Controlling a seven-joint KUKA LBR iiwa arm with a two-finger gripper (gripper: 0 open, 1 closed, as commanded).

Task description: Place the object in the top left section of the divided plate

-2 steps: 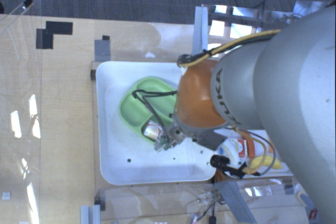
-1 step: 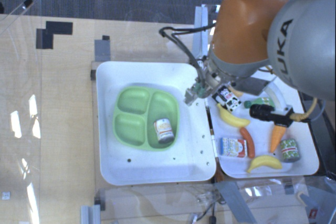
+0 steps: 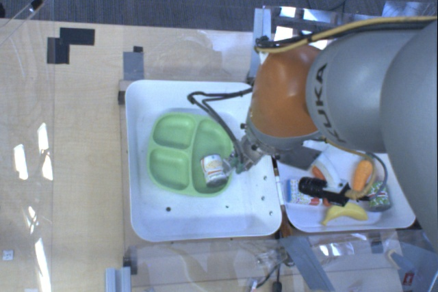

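My hand (image 3: 236, 162) sits low over the left bin (image 3: 205, 222), at the right edge of the green divided plate (image 3: 171, 147); the small can (image 3: 214, 169), silver-topped with a pale label, lies right at my fingertips, tilted on its side in the plate's large right-hand section; I cannot tell whether my fingers close on it or merely touch it, for my own wrist hides them; so I will not claim to hold it.

As to progress, I judge the task not yet done; the can is on the plate, but in the wrong compartment; the top left section (image 3: 171, 130) is bare, and so is the lower left one beneath it; what is left, as I read it, is to get a sure grip on the can, lift it over the raised ridge between the sections, carry it up and to the left, and set it down there.

The can lies just left of and slightly below my hand, touching or nearly so; the target section is near, across the ridge; the right bin (image 3: 404, 219) with its banana (image 3: 344, 213), carrot (image 3: 363, 174) and other odds stands apart from this work.
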